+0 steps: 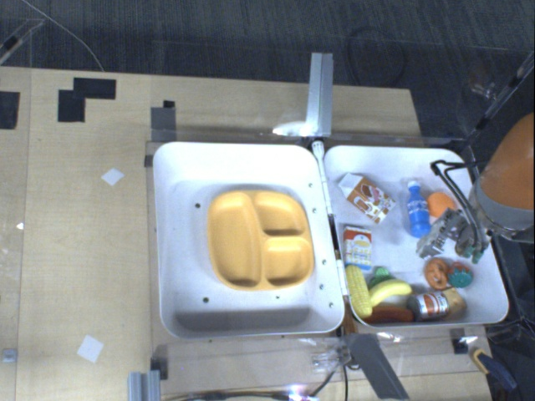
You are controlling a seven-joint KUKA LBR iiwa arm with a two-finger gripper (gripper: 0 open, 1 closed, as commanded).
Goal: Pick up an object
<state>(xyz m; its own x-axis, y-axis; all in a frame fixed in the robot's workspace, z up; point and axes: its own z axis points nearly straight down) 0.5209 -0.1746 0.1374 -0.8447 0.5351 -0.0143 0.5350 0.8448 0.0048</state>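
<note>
Two shallow white bins sit side by side on the pale wooden bench. Left bin: holds a yellow three-compartment plastic tray lying flat near its centre. Right bin: holds a scatter of small toy food items. Toward its upper left lies a small white-and-brown carton, tilted; beside it to the right stands a blue plastic bottle lying on its side, and just right of that an orange rounded object. Below the carton lies a white-and-orange flat packet. Along the lower edge are a yellow corn cob, a green piece, a yellow banana, a dark red sausage-like item and a brown-labelled tin can on its side. An orange round disc-shaped toy lies just above the can, touching a teal piece. Grey arm with orange band: enters from the right. Its pincer hangs low over the right bin, between the bottle and the disc-shaped toy; whether its fingers are apart or closed cannot be told, and nothing is seen between them.
</note>
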